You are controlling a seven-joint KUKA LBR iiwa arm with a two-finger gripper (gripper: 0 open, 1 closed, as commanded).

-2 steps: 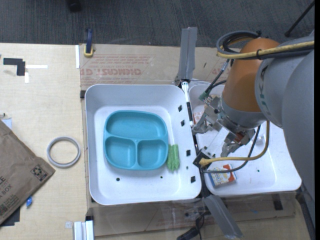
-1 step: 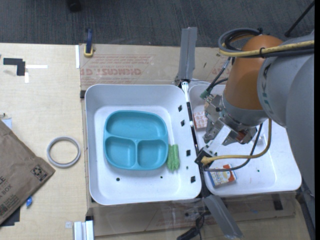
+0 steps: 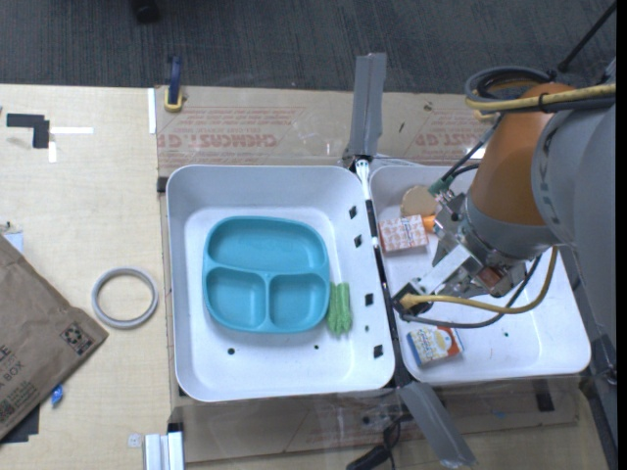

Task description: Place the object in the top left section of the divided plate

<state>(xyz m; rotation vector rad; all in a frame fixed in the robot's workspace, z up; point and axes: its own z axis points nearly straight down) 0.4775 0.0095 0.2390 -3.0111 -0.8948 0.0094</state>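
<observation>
Camera view: a blue plate [image 3: 255, 274] sits mid left bin [image 3: 181, 262], and a green piece [image 3: 339, 308] lies against its right rim, outside the sections. The gripper [image 3: 477, 274] hangs over the right bin [image 3: 558, 360], near its left wall. I cannot tell whether it is open or closed. A pink box [image 3: 404, 233] and a tan disc [image 3: 419, 201] lie towards that bin's far-left corner, and a carton [image 3: 432, 345] lies by its near edge.
</observation>
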